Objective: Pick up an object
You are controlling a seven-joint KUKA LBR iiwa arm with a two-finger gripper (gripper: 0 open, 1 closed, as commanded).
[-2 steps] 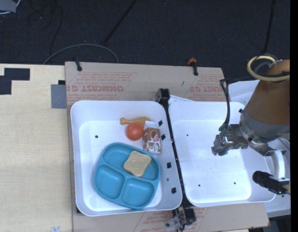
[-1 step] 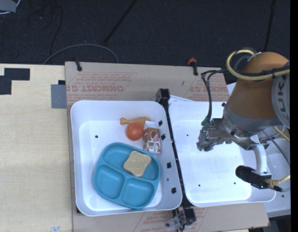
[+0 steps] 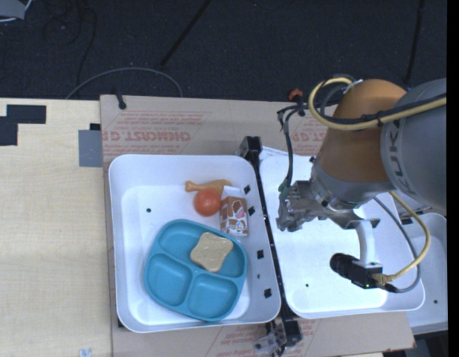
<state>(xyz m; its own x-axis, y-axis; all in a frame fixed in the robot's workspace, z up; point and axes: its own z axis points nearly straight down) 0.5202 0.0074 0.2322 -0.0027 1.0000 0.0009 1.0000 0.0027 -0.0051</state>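
My gripper [image 3: 288,214] hangs over the left side of the right bin [image 3: 318,303], close to the wall between the two bins. In the left bin [image 3: 129,199] lies a blue divided plate [image 3: 177,285] with a tan slice of toast [image 3: 212,251] on its upper right section. Behind the plate sit a red-orange ball [image 3: 207,202], an orange stick-shaped piece [image 3: 207,185] and a small brown-and-white carton [image 3: 233,216]. Nothing shows between the gripper's tips.
The grey arm with its orange band [image 3: 363,136] covers the upper part of the right bin. A black divider [image 3: 260,222] runs between the bins. A cardboard sheet [image 3: 177,129] lies under both bins, with the wooden bench [image 3: 43,229] to the left.
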